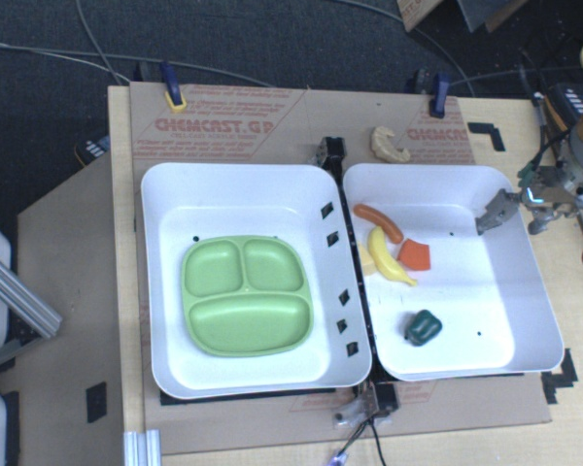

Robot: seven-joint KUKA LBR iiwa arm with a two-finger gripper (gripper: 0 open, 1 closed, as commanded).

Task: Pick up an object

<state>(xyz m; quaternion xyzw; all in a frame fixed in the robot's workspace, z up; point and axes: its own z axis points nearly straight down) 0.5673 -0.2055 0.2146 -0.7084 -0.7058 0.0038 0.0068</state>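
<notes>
The right bin (525,289) holds four small items. An orange sausage (379,221) lies near its left wall, with a yellow banana (389,260) just below it and an orange-red block (415,254) touching the banana's right side. A dark green pepper (423,327) sits alone toward the bin's front. My gripper (517,219) hovers over the bin's upper right corner, well to the right of the items. Its fingers are spread apart with nothing between them.
The left bin (165,260) contains a light green divided plate (246,294). A beige lump (389,144) lies on the board behind the bins. Black clips line the wall between the two bins. Clamps hold the board's back edge.
</notes>
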